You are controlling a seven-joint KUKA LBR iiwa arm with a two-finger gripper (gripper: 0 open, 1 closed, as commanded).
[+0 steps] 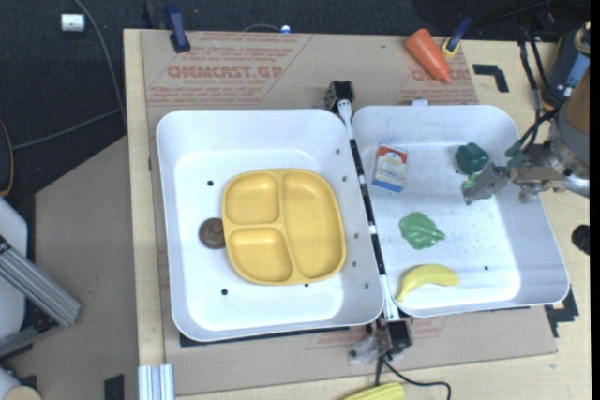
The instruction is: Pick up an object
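In the right bin point(534, 258) lie a small white, red and blue carton point(390, 169), a light green leafy piece point(421, 229), a yellow banana point(428, 277) and a dark green object point(472, 156). My gripper point(480, 185) reaches in from the right and hovers at the bin's upper right, just below the dark green object and right of the carton. The view does not make clear whether the dark green object touches it. The leafy piece lies to the gripper's lower left.
The left bin point(187, 155) holds a yellow divided plate point(283, 226) with a brown round item point(212, 232) at its left edge. An orange cone-shaped item point(429, 56) and a blue clamp point(175, 28) rest on the bench behind the bins. Cables hang at the right.
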